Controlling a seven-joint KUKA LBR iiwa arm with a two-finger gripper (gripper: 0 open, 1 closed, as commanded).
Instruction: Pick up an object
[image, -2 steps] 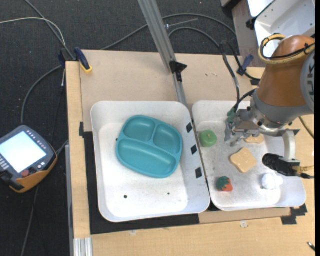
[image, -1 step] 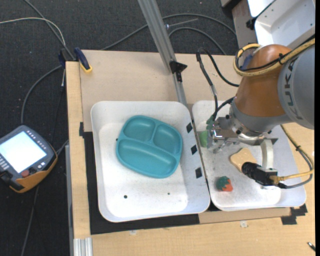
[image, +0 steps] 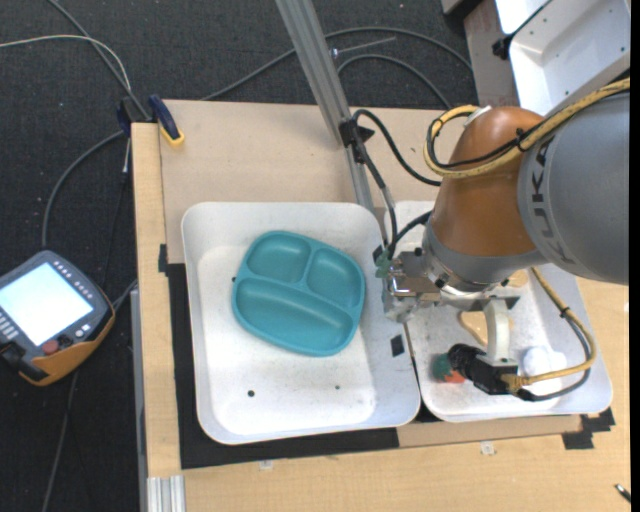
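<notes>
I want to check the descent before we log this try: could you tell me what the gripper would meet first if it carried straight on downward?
Probably the floor of the right bin; the arm's wrist hides the gripper, and depth is unclear.

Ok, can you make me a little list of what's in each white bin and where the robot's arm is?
left bin: a teal plate with three sections
right bin: a few small things, partly hidden, hard to name
arm: grey with an orange band, reaching in from the right, over the right bin
bench: tan, bearing both bins
</notes>
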